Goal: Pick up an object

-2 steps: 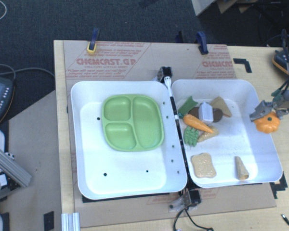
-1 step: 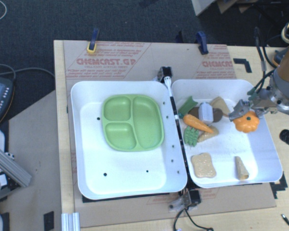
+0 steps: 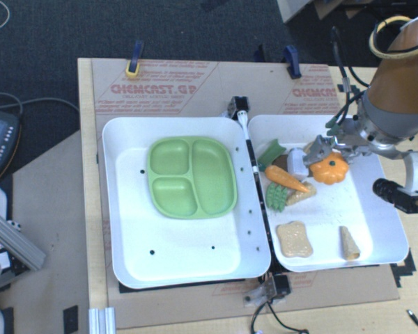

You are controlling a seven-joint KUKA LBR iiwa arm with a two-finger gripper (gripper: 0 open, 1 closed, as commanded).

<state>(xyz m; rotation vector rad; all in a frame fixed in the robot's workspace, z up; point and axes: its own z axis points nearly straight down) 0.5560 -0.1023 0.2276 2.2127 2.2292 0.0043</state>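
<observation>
My gripper [image 3: 319, 150] hangs low over the back of the right bin [image 3: 383, 221], reaching in from the right. Just below and to its right lies a small orange pumpkin-like toy [image 3: 331, 170], touching or very close to the gripper. To the left lie an orange carrot [image 3: 287, 179], a brown piece [image 3: 281, 163] behind it, a green leaf-shaped piece [image 3: 269, 153] and a dark green bumpy piece [image 3: 276, 197]. A tan bread slice [image 3: 294, 239] and a tan cone-shaped piece [image 3: 349, 243] lie near the bin's front.
The left bin [image 3: 125, 214] holds a light green divided plate [image 3: 192, 177]. A black divider rail [image 3: 254, 186] runs between the bins. A black part [image 3: 397, 193] sticks in at the right bin's right edge. Clamps [image 3: 133, 60] hold the board's far edge.
</observation>
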